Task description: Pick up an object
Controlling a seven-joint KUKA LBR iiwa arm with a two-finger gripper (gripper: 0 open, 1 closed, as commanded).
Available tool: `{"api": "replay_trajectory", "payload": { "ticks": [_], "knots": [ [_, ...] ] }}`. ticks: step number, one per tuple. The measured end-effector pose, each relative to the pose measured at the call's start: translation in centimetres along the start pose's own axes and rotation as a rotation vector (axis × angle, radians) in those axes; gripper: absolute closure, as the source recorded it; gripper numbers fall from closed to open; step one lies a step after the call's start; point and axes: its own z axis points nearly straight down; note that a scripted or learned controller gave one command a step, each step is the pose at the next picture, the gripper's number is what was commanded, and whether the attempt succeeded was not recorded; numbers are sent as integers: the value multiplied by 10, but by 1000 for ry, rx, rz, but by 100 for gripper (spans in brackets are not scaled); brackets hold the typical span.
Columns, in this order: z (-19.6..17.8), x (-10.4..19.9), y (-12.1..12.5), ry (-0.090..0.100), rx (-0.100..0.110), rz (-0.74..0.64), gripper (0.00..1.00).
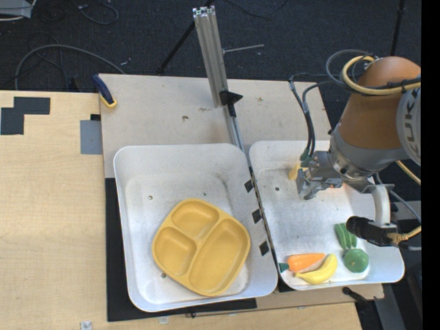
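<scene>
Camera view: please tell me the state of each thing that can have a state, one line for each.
Two-finger gripper: over the right white bin, at its far part; fingers unclear.
Yellow plastic divided plate: lying flat in the left white bin, compartments up.
Yellow toy banana: lying at the right bin's near edge.
Orange toy carrot: lying against the banana.
Green toy pieces: lying near the banana.

Single fixed cam, mounted above the surface [165,105], looking down at a slant. Mid-range framing: both white bins fit, left bin [130,184] and right bin [275,163], side by side. Arm [375,122] enters from frame right.
</scene>
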Motion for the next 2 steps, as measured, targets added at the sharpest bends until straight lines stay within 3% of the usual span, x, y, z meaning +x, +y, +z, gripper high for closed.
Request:
{"api": "replay_trajectory", "payload": {
  "ticks": [2],
  "knots": [
    [23, 99, -19, -1, 1, 0, 100]
  ]
}}
